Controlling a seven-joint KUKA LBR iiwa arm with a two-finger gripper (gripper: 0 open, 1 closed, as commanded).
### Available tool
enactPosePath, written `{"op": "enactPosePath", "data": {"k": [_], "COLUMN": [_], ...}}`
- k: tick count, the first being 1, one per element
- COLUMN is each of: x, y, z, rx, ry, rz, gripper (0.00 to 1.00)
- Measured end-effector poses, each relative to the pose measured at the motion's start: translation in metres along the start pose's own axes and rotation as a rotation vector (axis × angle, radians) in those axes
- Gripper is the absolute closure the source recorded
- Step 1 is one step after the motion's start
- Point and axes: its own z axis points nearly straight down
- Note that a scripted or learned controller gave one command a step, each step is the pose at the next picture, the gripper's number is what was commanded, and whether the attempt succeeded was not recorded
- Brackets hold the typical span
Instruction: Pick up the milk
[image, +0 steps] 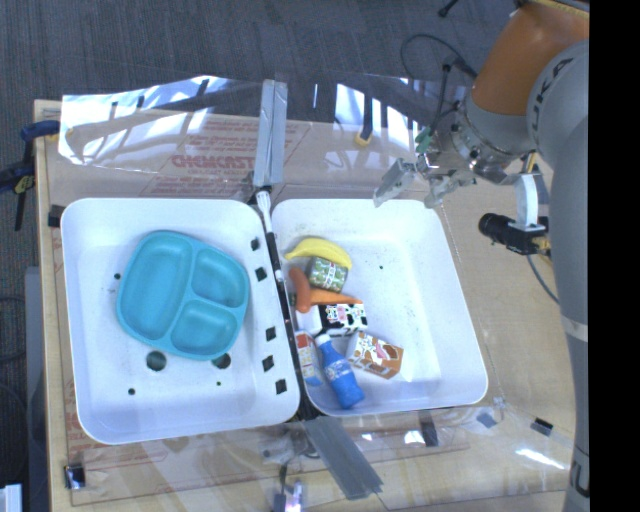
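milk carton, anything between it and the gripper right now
Nothing visible blocks a descent from above. The gripper hangs open over the right bin's far rim, apart from the milk carton. But the carton is crowded: carrot and green block behind it, blue bottle and juice box in front.

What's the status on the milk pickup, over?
Gripper open, above right bin's far rim, holding nothing. Milk carton lying in right bin, untouched. Carrot, blue bottle crowd it.
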Motion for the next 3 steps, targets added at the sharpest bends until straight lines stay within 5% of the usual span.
{"op": "enactPosePath", "data": {"k": [1, 2, 3], "x": [-0.002, 0.011, 0.014], "y": [-0.026, -0.073, -0.132], "z": [0.174, 0.180, 0.115], "rx": [0.000, -0.001, -0.003], "ry": [0.000, 0.001, 0.001], "rz": [0.033, 0.242, 0.157], "gripper": [0.00, 0.00, 0.00]}}
